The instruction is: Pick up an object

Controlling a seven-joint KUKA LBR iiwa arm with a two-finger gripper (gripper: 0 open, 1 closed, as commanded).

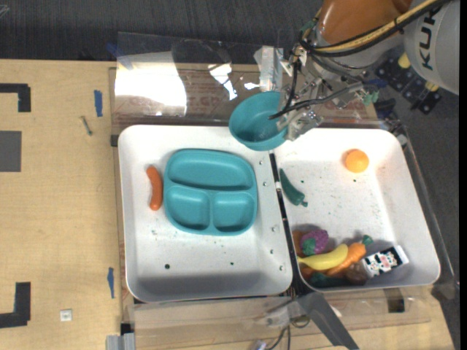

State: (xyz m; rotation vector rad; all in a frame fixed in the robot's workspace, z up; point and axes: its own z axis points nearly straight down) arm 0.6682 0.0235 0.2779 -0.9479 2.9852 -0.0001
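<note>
Nearest the camera, a heap of toy food fills the right white bin's [408, 195] front corner: a yellow plastic banana [327, 258], a purple bunch of grapes [314, 238], an orange carrot [352, 252] and a small black-and-white box [382, 261]. Farther in lie a small teal strip [293, 191] and an orange ball [356, 160]; the left white bin [139, 261] bears a teal three-compartment plate [211, 191] and an orange sausage [155, 188]. At the far edge, the round teal plastic bowl [259, 122] hangs tilted over the bins' back rims, its rim pinched in the gripper [292, 119]. The lift seems under way; next calls for a steady grip while carrying the bowl clear.
</note>
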